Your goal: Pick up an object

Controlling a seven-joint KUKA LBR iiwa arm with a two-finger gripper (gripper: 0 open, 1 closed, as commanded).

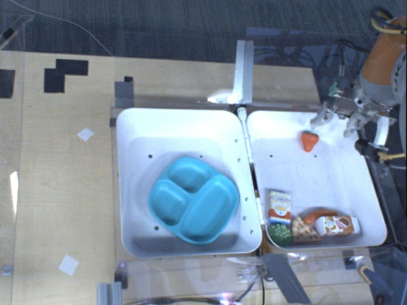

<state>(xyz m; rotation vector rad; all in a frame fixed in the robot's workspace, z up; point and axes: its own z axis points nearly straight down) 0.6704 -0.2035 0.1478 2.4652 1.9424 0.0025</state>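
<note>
My gripper (336, 122) hangs over the far right corner of the right bin (356, 170), open, with nothing between its fingers. A small orange-red piece of toy food (309, 141) lies on the bin floor just left of and below the gripper, apart from it. Along the near wall of the same bin sits a cluster: a small upright carton (280, 206), a green item (279, 234), a pale bag of bits (304, 232) and an orange-and-white box (336, 224) lying on its side.
A blue divided plate (194, 199) lies in the left bin (137, 170). A metal post (243, 75) stands behind the wall between the two bins. The wooden bench (57, 189) stretches to the left.
</note>
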